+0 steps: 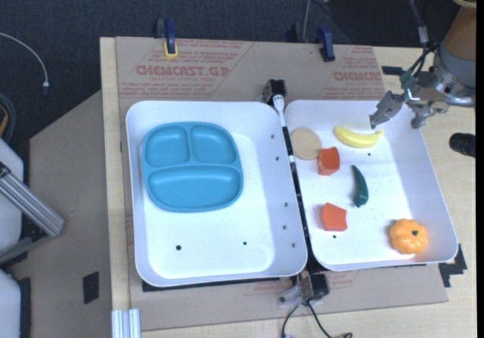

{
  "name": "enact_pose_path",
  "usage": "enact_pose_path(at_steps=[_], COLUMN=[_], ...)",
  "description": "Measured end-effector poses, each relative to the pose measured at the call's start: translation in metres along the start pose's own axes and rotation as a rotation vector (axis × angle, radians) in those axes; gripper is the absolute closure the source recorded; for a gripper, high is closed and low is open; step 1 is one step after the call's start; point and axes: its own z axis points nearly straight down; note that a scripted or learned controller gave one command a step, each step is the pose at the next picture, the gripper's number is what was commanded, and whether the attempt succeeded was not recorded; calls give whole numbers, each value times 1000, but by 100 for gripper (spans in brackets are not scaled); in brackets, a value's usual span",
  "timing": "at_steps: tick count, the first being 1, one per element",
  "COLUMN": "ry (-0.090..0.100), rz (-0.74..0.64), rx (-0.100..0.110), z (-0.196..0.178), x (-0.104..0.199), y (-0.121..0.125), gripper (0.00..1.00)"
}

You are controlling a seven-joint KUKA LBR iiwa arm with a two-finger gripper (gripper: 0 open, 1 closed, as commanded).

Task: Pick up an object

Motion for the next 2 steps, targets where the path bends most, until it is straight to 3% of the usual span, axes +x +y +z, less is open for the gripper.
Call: enact_pose_path(at_steps=[2], ry=[1], rz=[0], rx=[1], z=[93], x=[-2], y=[-9], gripper=[0])
